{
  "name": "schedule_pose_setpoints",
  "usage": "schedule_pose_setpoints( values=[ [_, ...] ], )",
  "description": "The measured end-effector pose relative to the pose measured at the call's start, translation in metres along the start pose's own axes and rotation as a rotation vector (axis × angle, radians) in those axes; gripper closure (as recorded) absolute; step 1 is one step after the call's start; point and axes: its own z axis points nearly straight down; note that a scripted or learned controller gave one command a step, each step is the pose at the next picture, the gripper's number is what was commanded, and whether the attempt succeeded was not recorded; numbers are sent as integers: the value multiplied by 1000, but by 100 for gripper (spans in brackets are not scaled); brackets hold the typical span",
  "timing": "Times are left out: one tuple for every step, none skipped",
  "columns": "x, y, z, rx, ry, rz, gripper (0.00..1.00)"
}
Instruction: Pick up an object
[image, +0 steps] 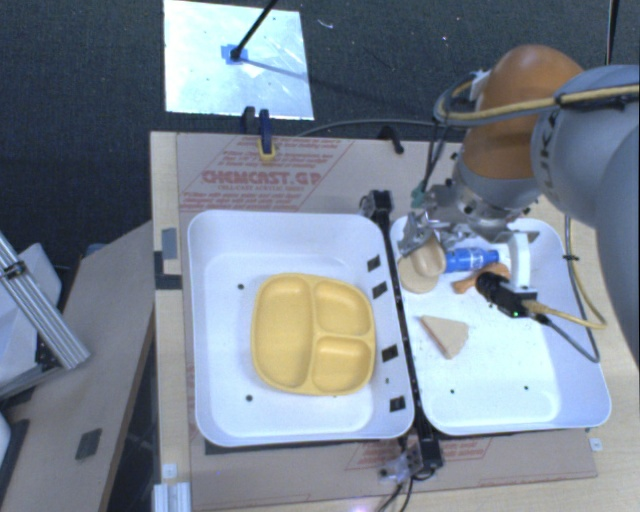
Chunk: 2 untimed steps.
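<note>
In the right bin (520, 400) lie a tan rounded object (424, 268), a blue bottle (471, 260) on its side, a small orange piece (467, 285) and a tan wedge (446, 335). My gripper (420, 237) is low over the bin's upper left corner, right above the tan rounded object and touching or nearly touching its top. The blue bottle lies just to the right of the gripper, partly hidden by the wrist. The wedge lies apart, nearer the front.
The left bin (220, 300) holds a yellow divided plate (313, 333). A black divider with clips (392, 300) runs between the bins. A black cable with a connector (505, 295) hangs from the arm over the right bin. A blue clamp (265, 128) stands behind the bins.
</note>
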Motion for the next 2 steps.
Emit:
schedule_pose_setpoints(
  values=[
    [58,-2,10,1,1,-1,100],
    [106,-8,4,0,0,-1,100]
  ],
)
